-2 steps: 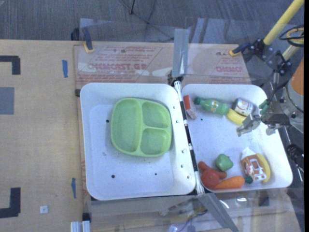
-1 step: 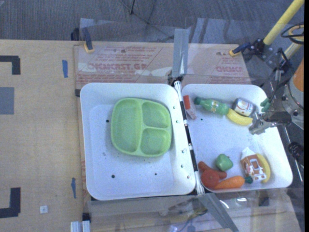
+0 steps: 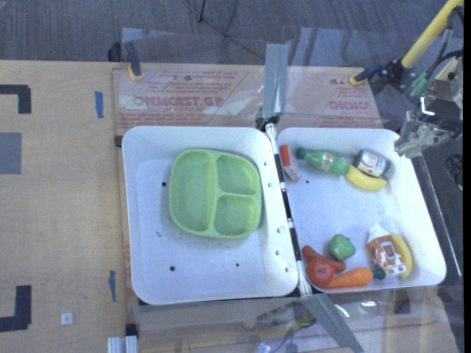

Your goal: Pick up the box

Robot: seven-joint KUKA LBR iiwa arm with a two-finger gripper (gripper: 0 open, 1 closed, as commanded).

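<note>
The gripper (image 3: pixel 413 140) sits at the far right rim of the right bin (image 3: pixel 434 226), above the bin's upper right corner, with the arm body extending out of frame to the right. Whether its fingers are apart or together cannot be determined; the view at this angle is too blurred and cluttered to resolve them, and nothing is seen between them. The box (image 3: pixel 383 253), a small orange-and-white carton, lies in the lower right part of the right bin, well apart from the gripper and nearer the camera than it. A banana (image 3: pixel 402 254) lies just beside the box on its right side, touching or nearly touching it. Immediately left of the gripper is a small can (image 3: pixel 371 162), with a second banana (image 3: pixel 366 180) curved beneath it and a green bottle (image 3: pixel 324 161) lying on its side further left. A narrow red-and-white item (image 3: pixel 288 165), possibly a packet, lies against the bin's left wall. Further from the gripper, left of the box, are a green pepper (image 3: pixel 340 246), a carrot (image 3: pixel 351 277) and a tomato (image 3: pixel 321 271). The left bin (image 3: pixel 143 219), farthest from the gripper, holds a green divided plate (image 3: pixel 215 193) with three compartments.
</note>
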